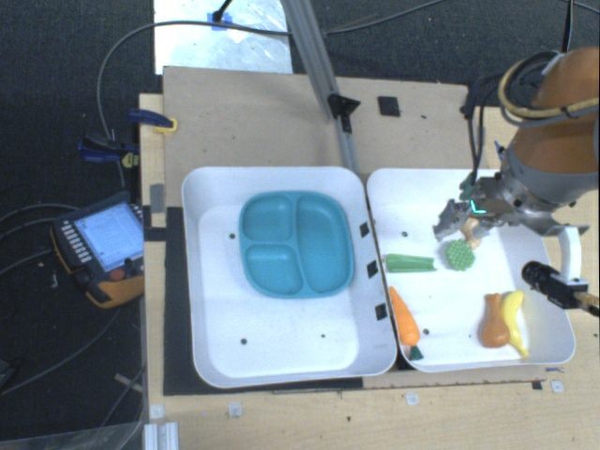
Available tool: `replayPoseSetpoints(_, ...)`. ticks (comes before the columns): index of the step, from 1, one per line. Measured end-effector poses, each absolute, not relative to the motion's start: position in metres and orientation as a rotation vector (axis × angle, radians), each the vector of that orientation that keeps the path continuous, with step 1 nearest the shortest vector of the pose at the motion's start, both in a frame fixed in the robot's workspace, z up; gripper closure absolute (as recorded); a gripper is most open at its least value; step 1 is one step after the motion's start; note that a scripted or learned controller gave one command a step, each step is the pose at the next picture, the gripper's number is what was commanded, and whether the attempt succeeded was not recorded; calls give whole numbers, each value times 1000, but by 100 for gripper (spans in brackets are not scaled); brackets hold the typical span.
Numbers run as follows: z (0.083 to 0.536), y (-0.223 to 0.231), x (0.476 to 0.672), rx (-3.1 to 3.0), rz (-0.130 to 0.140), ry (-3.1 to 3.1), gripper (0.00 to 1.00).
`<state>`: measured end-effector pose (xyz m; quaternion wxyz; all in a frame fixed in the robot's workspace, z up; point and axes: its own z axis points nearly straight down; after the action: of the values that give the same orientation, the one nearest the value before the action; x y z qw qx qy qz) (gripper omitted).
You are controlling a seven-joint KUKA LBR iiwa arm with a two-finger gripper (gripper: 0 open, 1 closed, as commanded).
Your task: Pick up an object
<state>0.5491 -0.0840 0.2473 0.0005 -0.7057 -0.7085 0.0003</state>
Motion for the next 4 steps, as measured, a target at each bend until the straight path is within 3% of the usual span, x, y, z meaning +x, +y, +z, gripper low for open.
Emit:
replayPoseSetpoints(1,248,-84,550,-2217,-2,-2227,0)
replayPoseSetpoints(4,103,-88,552,-2220,1,-2221,0)
